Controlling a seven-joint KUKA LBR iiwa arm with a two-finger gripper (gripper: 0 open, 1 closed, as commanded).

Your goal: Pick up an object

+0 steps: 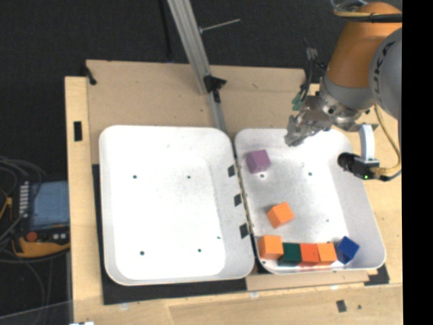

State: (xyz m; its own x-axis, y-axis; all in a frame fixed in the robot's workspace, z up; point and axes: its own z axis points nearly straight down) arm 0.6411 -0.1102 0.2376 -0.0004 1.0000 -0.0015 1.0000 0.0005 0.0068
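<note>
The gripper [295,139] hangs over the far end of the right bin [352,202], and nobody can tell if it is holding anything. A small purple block [257,160] lies just to its left and a bit nearer. Further toward the near wall are four orange blocks [280,214], one green block [291,252] and one blue block [347,248].
</note>
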